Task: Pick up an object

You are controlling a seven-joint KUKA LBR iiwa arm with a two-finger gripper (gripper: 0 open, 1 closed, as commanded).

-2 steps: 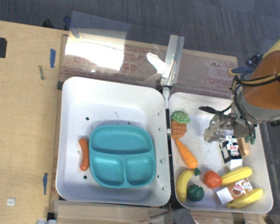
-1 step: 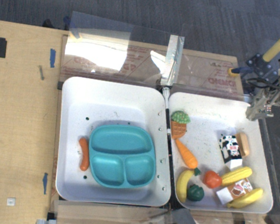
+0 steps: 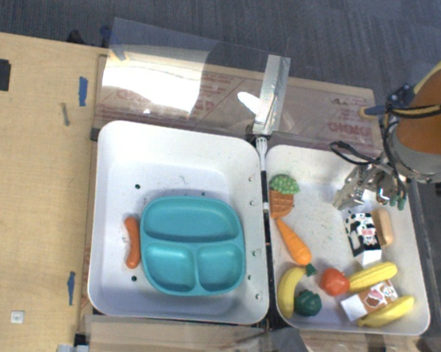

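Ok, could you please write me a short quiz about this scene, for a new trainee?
1. True or false: the teal plastic tray with three compartments lies in the left white bin.
2. Which object lies beside that tray, on its left in the camera view? A) the long orange sausage-shaped toy B) a yellow banana C) a red tomato
3. Fill in: the metal two-finger gripper is above the ___ white bin.

Key: 1 true. 2 A. 3 right.
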